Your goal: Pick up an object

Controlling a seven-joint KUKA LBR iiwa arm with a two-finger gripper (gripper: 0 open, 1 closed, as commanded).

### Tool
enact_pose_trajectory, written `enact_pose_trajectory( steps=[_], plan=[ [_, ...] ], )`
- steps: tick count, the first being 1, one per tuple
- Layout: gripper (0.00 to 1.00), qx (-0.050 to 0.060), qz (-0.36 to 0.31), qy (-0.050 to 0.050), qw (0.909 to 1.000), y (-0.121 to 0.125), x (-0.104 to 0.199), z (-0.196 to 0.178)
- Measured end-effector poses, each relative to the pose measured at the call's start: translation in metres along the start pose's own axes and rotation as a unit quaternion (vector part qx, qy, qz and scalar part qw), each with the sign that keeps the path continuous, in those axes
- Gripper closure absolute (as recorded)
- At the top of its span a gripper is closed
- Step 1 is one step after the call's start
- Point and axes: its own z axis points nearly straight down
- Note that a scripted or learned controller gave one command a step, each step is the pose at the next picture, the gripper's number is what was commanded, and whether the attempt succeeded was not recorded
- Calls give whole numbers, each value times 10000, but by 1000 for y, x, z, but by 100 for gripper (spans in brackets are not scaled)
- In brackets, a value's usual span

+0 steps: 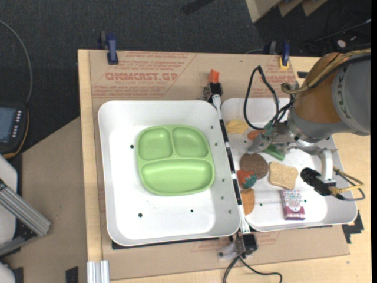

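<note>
Two bins sit side by side on the counter (pixel 147 75). The left bin (pixel 118 205) has a tray (pixel 174 160) in it; the right bin (pixel 330 214) holds a cookie (pixel 254 164), toast (pixel 283 174) and a packet (pixel 293 204).

We saw the scene evenly and brightly lit from overhead, with the two white bins (pixel 118 217) close to washed out. Shadows were soft and short; a faint one lay under the green divided plate (pixel 175 160). The dark floor (pixel 53 16) around the tabletop (pixel 88 158) stayed dim and showed little detail. The picture was slightly soft and grainy throughout, and the small objects in the right bin (pixel 330 214) were hard to make out.
</note>
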Motion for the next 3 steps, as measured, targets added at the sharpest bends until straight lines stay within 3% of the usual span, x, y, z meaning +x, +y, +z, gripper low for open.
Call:
enact_pose_trajectory(
  steps=[1,2,3],
  plan=[
    [0,26,-10,23,10000,7,-16,12],
    [0,155,-50,45,9999,92,-49,15],
    [100,145,-30,22,9999,92,-51,1]
  ],
)
